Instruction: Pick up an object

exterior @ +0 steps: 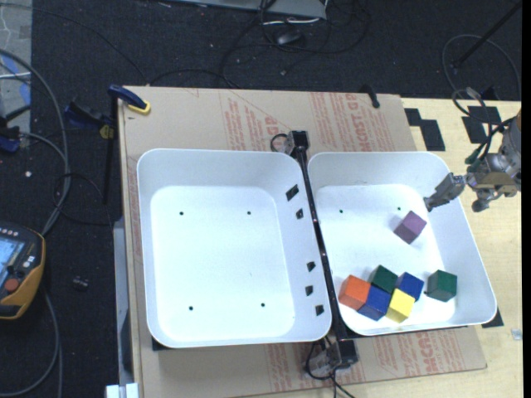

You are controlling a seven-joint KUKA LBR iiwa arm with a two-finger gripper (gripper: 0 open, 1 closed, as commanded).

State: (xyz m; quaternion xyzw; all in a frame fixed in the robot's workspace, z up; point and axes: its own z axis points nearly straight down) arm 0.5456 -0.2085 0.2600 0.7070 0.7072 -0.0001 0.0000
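Camera view looks down on a dark floor [66,48] with black cables [50,139] all over it. On the floor sits a big brown board [216,118] with red writing. Two white bins lie on the board, side by side and touching in the middle. The left bin [220,251] has only small black dots on its bottom. The right bin [365,201] holds the blocks.

A purple block [410,226] sits alone, tilted, near the far right side of that bin. Down by the near edge is a tight bunch: an orange block [355,291], a blue block [375,302], a yellow block [401,305] and a green block [383,276]. A darker green block [441,285] sits just to their right.

At the right edge, the gripper [465,187] hangs over the rim of the right bin, up and right of the purple block. Nothing is in it. I cannot tell if it is wide or narrow.
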